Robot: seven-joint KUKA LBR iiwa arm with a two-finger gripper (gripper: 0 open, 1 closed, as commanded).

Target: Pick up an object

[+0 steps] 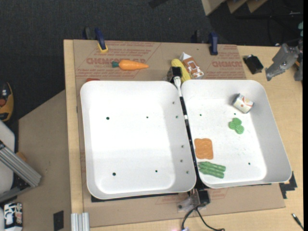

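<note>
Camera view: tool [284,61] well apart from white cup [243,103].

The two bins [130,143] are showing plain white, dotted with a few small black spots, and the board [159,57] under them is showing tan with faded red lettering. In the right bin a green bean pod [211,169], an orange square [204,148], a green leafy piece [236,125] and a white carton with red marks [242,103] are lying. On the board an orange carrot with a green top [130,65] and a yellow banana [179,66] are lying, two blue clamps [213,42] are gripping its far edge, and the floor [72,8] is looking dark grey.
</note>
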